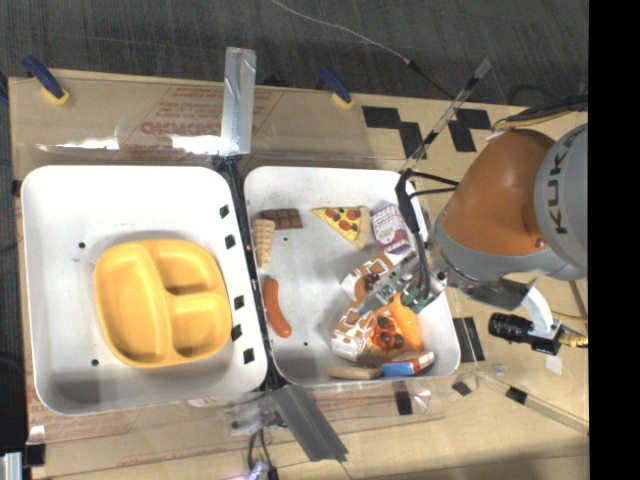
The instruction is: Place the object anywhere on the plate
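A yellow divided plate lies in the left white bin. The right bin holds a pile of toy foods. My gripper is low over the cluster at that bin's right side, above an orange carrot-like piece and a printed food box. The grey arm with its orange band hangs over the bin's right edge and hides part of it. I see nothing lifted clear of the pile.
Loose in the right bin are a pizza slice, a chocolate bar, a waffle cone, a red sausage, a purple packet and a blue-tipped stick. A black divider separates the bins.
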Robot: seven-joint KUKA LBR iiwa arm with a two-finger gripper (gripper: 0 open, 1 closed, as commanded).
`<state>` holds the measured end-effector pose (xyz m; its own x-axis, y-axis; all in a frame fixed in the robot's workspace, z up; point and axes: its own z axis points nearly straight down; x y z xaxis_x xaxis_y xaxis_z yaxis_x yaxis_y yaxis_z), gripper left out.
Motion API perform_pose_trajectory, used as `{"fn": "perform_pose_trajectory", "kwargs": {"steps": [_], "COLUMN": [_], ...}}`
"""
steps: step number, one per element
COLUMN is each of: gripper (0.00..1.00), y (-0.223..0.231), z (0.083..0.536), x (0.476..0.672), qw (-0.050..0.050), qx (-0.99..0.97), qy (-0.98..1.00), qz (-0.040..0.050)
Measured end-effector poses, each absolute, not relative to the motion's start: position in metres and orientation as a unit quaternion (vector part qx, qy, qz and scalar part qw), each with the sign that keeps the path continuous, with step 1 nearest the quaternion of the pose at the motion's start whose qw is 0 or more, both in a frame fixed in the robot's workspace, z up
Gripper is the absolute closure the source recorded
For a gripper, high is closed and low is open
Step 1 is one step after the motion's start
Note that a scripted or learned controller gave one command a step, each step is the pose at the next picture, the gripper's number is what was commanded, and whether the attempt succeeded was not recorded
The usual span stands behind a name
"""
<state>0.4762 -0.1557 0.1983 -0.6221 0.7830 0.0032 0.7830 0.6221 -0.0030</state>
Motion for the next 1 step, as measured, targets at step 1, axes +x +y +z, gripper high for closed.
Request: {"fn": "perform_pose_trajectory", "kwargs": {"steps": [1], "gripper": [1.0], "y": [-0.2004], "z": [0.2028], "x": [0.4769], "qw": [-0.001], "qx": [-0.417], "qy": [-0.909], "qz": [0.0005]}}
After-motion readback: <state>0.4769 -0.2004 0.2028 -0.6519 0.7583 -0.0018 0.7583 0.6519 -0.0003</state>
